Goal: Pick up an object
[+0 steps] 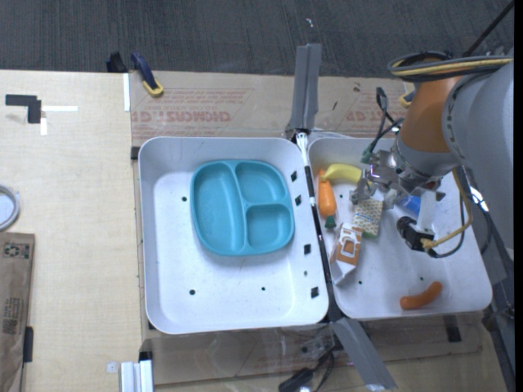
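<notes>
Claw point(377, 188): low in right bin point(458, 300), finger state indiscernible. Speckled packet point(368, 216) just below, banana point(341, 172) left. Pick apparently unfinished; lift remains.

My claw hangs over the right shallow white plastic bin point(458, 300); left of it, on the pale wooden bench point(65, 178), sits the left white bin point(163, 300); farther left lies a brown paper bag point(15, 296).

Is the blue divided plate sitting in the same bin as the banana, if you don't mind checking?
No, the blue plate lies in the left bin, while the banana lies in the right bin.
</notes>
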Tool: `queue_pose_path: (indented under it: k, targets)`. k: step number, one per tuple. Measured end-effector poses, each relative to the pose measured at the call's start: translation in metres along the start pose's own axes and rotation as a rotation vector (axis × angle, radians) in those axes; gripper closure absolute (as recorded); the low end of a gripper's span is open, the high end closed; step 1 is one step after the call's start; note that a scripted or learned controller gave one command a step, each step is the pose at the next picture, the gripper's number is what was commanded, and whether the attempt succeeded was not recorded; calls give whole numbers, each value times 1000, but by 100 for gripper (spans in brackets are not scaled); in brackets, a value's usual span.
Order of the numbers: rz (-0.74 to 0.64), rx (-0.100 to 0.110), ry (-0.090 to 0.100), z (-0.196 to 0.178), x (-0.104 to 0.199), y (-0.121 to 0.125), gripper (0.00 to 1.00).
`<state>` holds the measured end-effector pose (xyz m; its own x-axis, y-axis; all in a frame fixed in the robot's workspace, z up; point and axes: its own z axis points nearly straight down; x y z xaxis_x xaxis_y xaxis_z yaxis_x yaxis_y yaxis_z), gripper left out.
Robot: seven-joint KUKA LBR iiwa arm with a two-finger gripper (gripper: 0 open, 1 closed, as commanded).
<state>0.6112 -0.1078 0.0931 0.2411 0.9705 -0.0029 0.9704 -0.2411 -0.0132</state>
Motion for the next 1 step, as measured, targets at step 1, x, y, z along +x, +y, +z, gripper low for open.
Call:
queue_pose_path:
  k: [1]
  targets:
    - [122, -7, 0, -95, 44, 9, 100]
